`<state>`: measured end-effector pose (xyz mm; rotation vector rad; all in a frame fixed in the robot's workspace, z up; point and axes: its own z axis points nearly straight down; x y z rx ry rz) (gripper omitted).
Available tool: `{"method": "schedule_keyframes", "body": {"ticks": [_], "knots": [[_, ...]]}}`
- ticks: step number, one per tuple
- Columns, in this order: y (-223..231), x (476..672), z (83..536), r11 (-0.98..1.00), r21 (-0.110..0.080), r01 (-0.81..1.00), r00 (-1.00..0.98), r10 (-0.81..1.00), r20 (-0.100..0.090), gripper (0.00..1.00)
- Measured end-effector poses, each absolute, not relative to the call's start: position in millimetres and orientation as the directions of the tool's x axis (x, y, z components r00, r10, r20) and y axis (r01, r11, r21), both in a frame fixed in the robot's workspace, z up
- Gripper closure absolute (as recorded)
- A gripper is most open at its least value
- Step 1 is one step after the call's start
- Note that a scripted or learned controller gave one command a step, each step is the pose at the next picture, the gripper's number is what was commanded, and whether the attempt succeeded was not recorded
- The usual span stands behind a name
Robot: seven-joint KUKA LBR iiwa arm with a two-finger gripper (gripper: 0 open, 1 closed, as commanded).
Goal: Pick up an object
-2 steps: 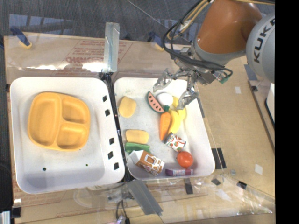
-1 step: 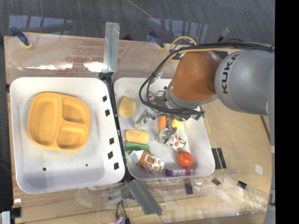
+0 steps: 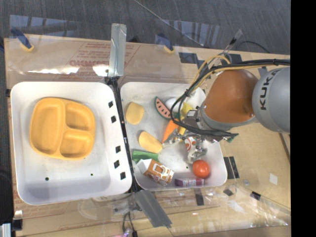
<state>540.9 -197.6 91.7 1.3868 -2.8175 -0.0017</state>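
gripper [image 3: 190, 143]: low in right bin [image 3: 217, 177], finger state cannot be told | beside gripper: 1 carrot [image 3: 169, 129], 1 tomato [image 3: 200, 169] | farther: 2 yellow pieces [image 3: 134, 113], 1 watermelon slice [image 3: 162, 107], 1 carton [image 3: 159, 172] | left bin [image 3: 29, 186]: 1 yellow tray [image 3: 61, 128] | arm [image 3: 276, 100]: "KU" legible

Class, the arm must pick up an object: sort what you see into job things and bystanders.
Job: two-finger gripper; red round tomato; orange carrot; watermelon slice; right white bin.
Bystanders: yellow divided plastic plate; left white bin.
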Motion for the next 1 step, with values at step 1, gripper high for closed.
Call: {"method": "schedule_keyframes", "body": {"ticks": [1], "knots": [[-122.1, 534.1, 91.6, 0.641, 0.002, -0.768, -0.641, -0.768, -0.002, 0.0]]}}
